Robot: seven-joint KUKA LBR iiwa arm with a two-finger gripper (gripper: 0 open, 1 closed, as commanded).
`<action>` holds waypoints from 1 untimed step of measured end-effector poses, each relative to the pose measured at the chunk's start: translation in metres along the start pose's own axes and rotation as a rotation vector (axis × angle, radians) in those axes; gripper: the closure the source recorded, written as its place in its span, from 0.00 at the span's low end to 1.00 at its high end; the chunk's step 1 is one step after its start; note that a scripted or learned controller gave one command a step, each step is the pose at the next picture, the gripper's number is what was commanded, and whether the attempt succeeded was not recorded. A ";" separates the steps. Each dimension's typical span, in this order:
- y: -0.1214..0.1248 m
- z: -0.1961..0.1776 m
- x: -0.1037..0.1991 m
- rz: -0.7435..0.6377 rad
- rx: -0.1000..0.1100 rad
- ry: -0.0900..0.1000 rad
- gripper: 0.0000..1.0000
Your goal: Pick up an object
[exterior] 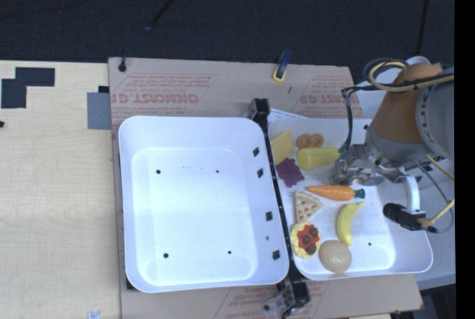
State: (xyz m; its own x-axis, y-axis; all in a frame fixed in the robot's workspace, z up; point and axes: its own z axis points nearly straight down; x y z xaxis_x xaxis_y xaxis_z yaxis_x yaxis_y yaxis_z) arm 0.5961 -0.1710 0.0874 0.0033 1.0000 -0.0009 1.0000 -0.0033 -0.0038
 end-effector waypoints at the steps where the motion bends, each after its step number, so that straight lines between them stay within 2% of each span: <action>1: 0.001 0.000 0.002 -0.001 -0.001 0.001 0.00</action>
State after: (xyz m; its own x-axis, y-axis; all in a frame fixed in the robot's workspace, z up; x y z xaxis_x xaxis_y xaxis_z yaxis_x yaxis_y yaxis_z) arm 0.5970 -0.1686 0.0876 0.0021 1.0000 0.0006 1.0000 -0.0021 -0.0026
